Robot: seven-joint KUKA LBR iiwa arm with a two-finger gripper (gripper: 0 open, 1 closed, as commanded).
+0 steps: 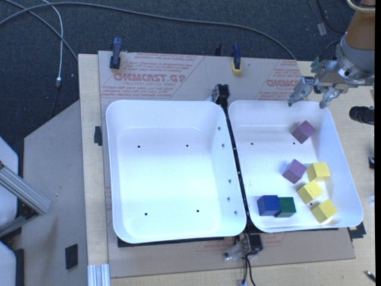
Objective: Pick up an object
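Hovering above the far rim of the right bin (pixel 339 137), the gripper (pixel 310 99) is seen with its two fingers spread and nothing between them. Nearest to it inside that bin, a purple block (pixel 303 131) lies alone toward the far wall, well apart from the rest. Further toward the bin's near side, a second purple block (pixel 294 171) and three yellow blocks (pixel 318 171) (pixel 309 191) (pixel 323 211) are clustered; a blue block (pixel 268 205) and a green block (pixel 286 207) touch each other by the near rim. The lone purple block is judged light, stiff and probably not slippery; two opposite flat faces would best be gripped, since free space surrounds it.
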